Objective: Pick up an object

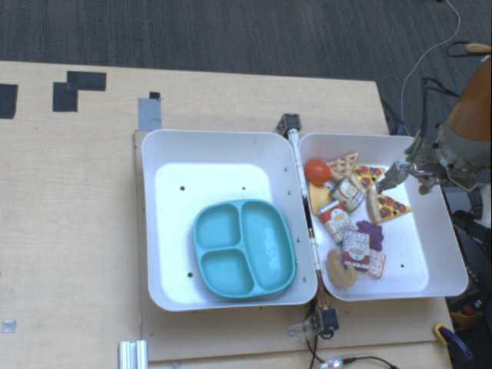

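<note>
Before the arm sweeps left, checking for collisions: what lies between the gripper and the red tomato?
In the camera view, toy pizza slices lie between the gripper and the red tomato.

Dark grey carpet floor (231,21) beyond a pale wooden bench (69,229); dark patches (77,89), perhaps tape, on it.
</note>
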`<control>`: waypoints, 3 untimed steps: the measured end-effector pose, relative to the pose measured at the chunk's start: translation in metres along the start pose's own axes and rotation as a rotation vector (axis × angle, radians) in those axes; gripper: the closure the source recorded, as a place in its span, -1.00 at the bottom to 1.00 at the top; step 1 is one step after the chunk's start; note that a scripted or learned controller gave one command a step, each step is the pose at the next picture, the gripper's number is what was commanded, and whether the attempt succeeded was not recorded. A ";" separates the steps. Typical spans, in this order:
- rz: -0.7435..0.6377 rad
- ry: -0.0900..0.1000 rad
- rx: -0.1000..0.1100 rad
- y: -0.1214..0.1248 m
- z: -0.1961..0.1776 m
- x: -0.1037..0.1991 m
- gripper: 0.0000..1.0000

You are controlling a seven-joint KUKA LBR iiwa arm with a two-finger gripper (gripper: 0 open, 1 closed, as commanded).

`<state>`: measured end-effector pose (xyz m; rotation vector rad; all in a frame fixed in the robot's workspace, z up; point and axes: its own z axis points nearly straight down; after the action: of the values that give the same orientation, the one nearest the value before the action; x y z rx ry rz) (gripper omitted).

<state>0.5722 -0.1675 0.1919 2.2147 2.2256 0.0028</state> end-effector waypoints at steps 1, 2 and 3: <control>0.004 -0.002 -0.008 -0.052 0.095 0.027 -1.00; 0.001 -0.001 -0.011 -0.051 0.085 0.028 1.00; 0.001 -0.001 -0.011 -0.051 0.085 0.028 -1.00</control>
<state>0.5213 -0.1396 0.1071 2.2104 2.2180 0.0129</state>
